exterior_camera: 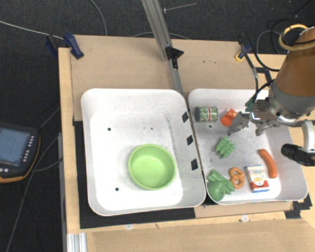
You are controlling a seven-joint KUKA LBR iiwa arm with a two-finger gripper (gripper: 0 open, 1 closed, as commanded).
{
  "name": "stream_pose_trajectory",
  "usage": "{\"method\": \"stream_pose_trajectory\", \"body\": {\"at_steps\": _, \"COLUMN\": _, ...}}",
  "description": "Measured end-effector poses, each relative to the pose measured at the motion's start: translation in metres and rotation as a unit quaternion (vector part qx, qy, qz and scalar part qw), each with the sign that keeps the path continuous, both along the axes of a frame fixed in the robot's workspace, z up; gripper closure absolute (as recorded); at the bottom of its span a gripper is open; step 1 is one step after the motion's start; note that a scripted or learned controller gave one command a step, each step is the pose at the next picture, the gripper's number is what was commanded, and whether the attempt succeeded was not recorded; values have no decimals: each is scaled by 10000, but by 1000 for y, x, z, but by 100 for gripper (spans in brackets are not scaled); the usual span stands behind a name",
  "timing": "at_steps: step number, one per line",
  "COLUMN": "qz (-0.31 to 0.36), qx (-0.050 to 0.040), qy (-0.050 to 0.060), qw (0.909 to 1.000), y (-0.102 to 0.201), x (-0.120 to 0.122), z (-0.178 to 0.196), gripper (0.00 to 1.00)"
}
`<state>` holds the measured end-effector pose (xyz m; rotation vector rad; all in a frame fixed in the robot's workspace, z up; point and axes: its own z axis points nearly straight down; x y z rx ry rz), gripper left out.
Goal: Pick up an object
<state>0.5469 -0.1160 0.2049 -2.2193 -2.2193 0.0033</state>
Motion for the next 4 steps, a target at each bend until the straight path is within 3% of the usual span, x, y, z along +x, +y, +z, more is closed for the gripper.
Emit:
{"method": "stream_pose_trajectory", "body": {"at_steps": 1, "qz": -1, "qx": 0, "qy": 2, "qw": 10000, "y": 1, "x": -9, "z": -58, "gripper": 0}}
{"method": "stream_pose_trajectory", "body": {"at_steps": 2, "qz": 1, "qx": -2, "qy": -27, "qw": 10000, "y": 1, "x": -8, "z": -45, "gripper": 100}}
{"method": "stream_pose_trajectory", "body": {"at_steps": 4, "qz": 3, "qx": -5, "qy": -44, "qw": 10000, "y": 11, "x": -1, "z": 62, "gripper": 100}}
